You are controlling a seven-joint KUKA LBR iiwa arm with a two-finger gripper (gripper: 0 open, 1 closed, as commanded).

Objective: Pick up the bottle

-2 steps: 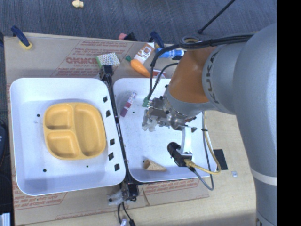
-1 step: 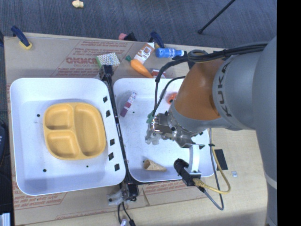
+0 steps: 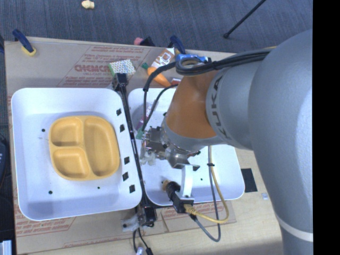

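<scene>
You get a soft, even light from overhead, with no hard beam. The left bin reads bright white, close to washed out along its 9 o'clock wall, and the yellow tray in it casts only a faint shadow. The arm takes a broad pale sheen on its grey shell toward 3 o'clock and throws a dim shadow over the right bin beneath it. The whole frame is a little soft and low in detail; print on the cardboard at 11 o'clock is hard to read. The carpet at 12 o'clock looks dark and grainy.
</scene>
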